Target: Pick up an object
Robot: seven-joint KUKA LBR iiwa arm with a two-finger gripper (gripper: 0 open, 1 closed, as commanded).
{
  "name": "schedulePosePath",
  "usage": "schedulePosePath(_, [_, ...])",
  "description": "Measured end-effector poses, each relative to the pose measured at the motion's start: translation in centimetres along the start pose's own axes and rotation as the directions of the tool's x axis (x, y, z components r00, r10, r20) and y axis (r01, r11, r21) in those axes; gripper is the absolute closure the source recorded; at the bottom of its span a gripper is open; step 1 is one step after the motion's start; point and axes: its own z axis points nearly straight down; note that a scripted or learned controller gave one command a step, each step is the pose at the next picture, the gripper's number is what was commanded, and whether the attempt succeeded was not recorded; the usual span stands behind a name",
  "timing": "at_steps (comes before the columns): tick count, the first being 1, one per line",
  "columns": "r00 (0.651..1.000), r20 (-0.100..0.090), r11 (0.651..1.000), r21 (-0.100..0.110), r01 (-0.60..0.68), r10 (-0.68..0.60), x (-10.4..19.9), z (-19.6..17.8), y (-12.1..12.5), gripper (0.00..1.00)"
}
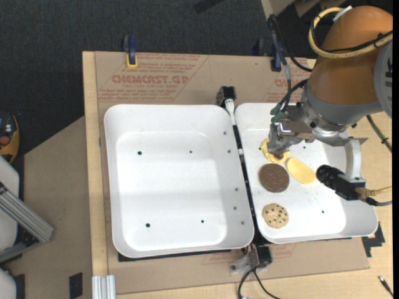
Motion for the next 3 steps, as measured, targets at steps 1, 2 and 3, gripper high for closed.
schedulePosePath(1, [1.0, -0.002, 1.0, -0.006, 0.012, -0.012, 6.1, 1.8, 6.8, 1.0])
schedulePosePath(2, [1.0, -0.002, 1.0, -0.004, 0.013, -0.013, 13.9, 7.7, 10.7, 1.0])
schedulePosePath(3, [1.0, -0.008, 1.0, -0.018, 0.014, -0.015, 21.9, -3.1, 13.3, 1.0])
